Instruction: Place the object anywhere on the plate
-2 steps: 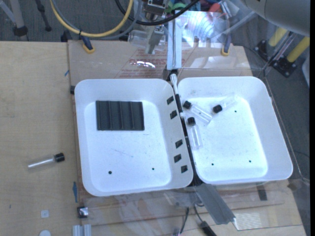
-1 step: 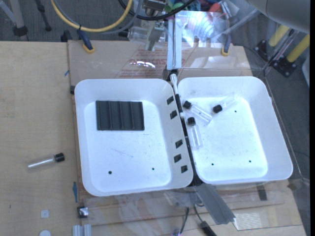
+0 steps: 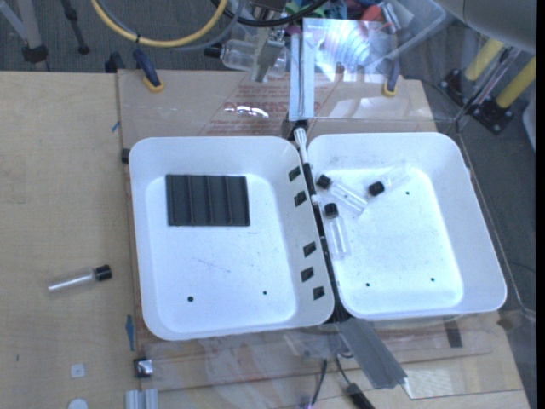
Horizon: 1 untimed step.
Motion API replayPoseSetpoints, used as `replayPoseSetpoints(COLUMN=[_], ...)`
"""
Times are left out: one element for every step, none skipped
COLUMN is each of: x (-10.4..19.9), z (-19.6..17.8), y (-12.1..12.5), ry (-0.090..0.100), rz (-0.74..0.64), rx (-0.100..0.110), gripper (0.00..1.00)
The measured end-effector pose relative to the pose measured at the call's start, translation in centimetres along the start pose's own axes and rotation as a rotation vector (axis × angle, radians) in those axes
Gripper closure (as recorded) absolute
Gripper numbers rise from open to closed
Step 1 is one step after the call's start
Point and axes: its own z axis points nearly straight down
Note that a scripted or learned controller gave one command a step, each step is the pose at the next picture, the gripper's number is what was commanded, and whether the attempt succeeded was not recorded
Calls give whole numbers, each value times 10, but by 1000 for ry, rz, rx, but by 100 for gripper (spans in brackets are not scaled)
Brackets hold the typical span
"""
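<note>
A dark ribbed rectangular plate point(image 3: 208, 200) lies flat in the back left part of the left bin point(image 3: 221, 301). Three clear vials with black caps lie in the right bin point(image 3: 443, 271), near its back left corner. One vial point(image 3: 336, 233) lies along the left wall with its cap toward the back. A second vial point(image 3: 342, 194) lies at a slant beside it. The third vial point(image 3: 387, 181) lies a little further right. A grey part of the arm point(image 3: 498, 2) shows in the top right corner, high above the bins.
Another capped vial point(image 3: 79, 279) lies on the wooden bench left of the left bin. Black clips point(image 3: 308, 250) line the ridge between the two bins. Cables, a clear tube and clutter sit behind the bins.
</note>
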Motion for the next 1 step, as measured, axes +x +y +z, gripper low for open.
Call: replayPoseSetpoints(x=[0], z=[-10], y=[-1], ry=[0], rz=[4], rx=[8], gripper=[100])
